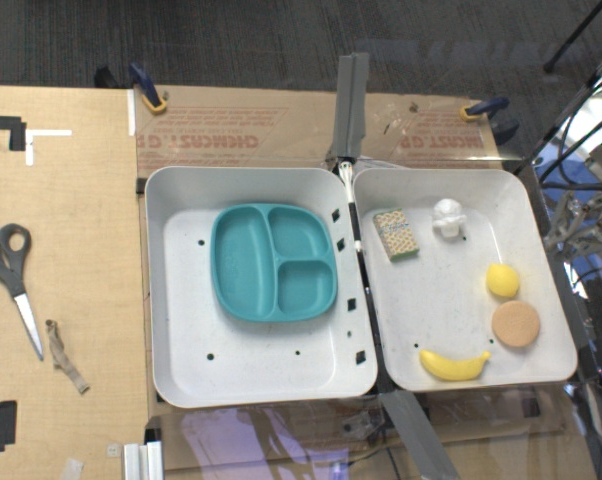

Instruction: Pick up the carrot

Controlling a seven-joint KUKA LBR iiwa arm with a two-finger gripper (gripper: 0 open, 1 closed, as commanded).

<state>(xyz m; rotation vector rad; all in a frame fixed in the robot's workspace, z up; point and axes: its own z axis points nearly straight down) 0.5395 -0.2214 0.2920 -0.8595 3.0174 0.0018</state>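
Observation:
Two white bins stand side by side. The left bin holds a teal divided plate with three compartments. In the right bin lie a yellow banana at the front, a tan round disc and a yellow lemon by the right wall. At its back are a speckled tan block and a small white lump.
Scissors and a scrap of tape lie on the cardboard to the left of the bins. A grey bar runs back from the seam between the bins. Cables hang at the right edge.

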